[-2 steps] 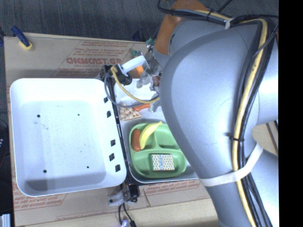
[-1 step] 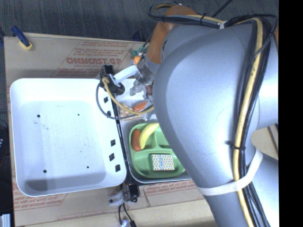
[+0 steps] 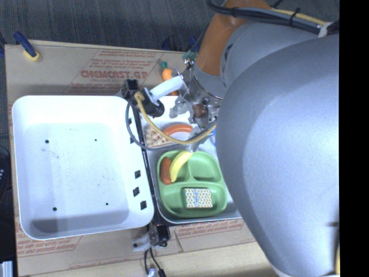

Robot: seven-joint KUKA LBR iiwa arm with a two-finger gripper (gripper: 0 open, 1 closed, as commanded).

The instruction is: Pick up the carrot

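Beneath the gripper (image 3: 195, 112), its state unclear: smooth, curved orange carrot (image 3: 177, 129) beside green tray (image 3: 209, 167).

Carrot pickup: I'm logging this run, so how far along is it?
Nothing looks finished yet. An orange item that may be the carrot lies in the right bin, above the green divided plate holding a banana. In hand: the gripper is down over that spot, too cluttered to judge a grasp. Left: a clear grasp and lift.

Robotics lab: cardboard-lined bench (image 3: 104, 68), white bins (image 3: 69, 154), toy food, industrial arm (image 3: 277, 126).
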